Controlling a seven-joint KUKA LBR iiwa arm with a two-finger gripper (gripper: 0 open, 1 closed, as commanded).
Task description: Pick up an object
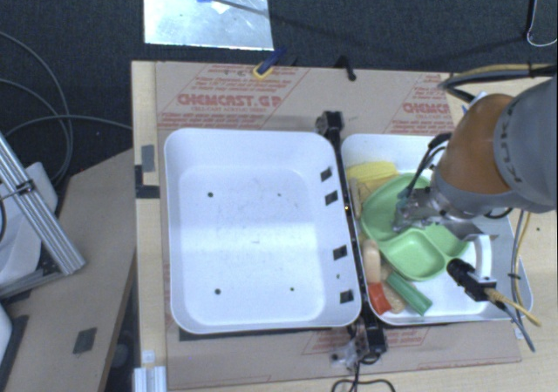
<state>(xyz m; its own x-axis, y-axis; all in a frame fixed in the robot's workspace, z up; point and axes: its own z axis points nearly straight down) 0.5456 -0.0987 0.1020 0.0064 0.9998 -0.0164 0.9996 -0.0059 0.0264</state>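
Hovering over right bin [488, 307], gripper [408, 214] hides green bowls [410, 251]; grip state unclear.

bins [253, 151]: 2 | green bowls [417, 253]: 2 | yellow item [370, 174]: 1

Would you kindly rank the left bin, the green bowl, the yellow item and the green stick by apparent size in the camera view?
1. left bin
2. green bowl
3. and 4. yellow item and green stick: these look about alike, and both are partly hidden, so I won't rank them.
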